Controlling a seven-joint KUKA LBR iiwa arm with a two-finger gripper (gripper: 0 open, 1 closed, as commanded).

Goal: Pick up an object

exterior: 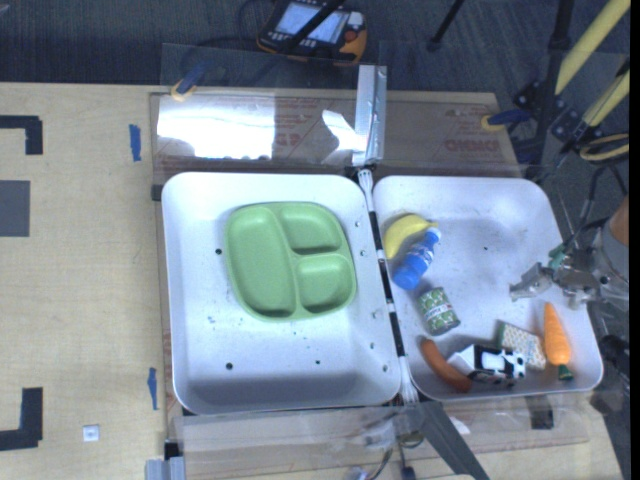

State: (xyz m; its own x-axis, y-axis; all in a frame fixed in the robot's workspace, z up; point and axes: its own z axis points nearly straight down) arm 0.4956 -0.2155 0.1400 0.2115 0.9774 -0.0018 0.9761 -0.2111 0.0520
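Gripper [548, 274] at the right bin's [500, 203] right edge, low over bare floor; the metal parts read as fingers spread somewhat apart, with nothing between them, though the detail is small; nothing is lifted, so the pick is not yet made, and choosing, closing on and raising an object all remain. Nearest it, the carrot [556, 338] just below; beside that a checkered block [522, 341], a black-and-white toy [492, 362] and a sausage [444, 364] along the front wall; a green can [438, 309] mid-bin; a blue bottle [414, 261] touching a banana [403, 230] by the divider. Left bin [190, 298]: a green tray [290, 259].
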